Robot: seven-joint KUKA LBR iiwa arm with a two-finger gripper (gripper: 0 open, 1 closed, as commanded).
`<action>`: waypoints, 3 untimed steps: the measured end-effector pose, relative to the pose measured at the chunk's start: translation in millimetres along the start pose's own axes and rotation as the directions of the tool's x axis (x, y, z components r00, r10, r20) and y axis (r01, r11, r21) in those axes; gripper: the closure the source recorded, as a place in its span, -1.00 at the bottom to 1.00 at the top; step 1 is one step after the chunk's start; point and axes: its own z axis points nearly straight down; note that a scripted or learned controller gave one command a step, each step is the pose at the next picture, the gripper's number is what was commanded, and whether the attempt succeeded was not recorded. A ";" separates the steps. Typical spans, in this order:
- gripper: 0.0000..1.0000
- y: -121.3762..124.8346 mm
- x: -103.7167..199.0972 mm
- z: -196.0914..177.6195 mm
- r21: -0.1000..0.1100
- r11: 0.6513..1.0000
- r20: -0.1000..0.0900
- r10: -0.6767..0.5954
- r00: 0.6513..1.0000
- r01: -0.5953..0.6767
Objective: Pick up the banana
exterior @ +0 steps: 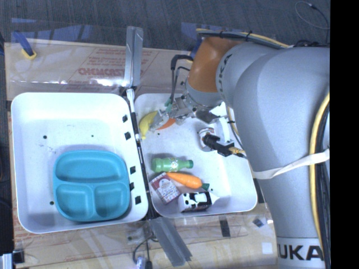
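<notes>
Reaching in from the right, the grey arm [269, 100] with its orange band [206, 63] hung low over the far left corner of the right bin [244, 198]. The gripper [168, 114] sat just beside the banana [146, 123], at or very near its far end; whether it touched was unclear. How the gripper was set could not be told; the wrist and clutter around it hid that. The banana lay curved against the right bin's left wall, near the far corner, yellow with a paler end, resting on the bin floor. A small orange piece [164, 124] lay just beside it under the gripper, too blurred to identify. Nearer the camera in the same bin lay a green bottle [172, 164] on its side, then a carrot [185, 179] just beside it, a red and white packet [164, 188] touching the carrot's left end, and a black and white object [196, 201] at the near wall. A black and white cable fitting [216, 142] hung off the wrist over the bin's middle. The left bin [33, 116] held a blue divided tray [91, 185] toward its near side, well apart from the banana.
</notes>
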 end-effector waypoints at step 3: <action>-1.00 -0.2 -4.9 0.0 -0.002 1.000 -0.004 -0.022 1.000 0.022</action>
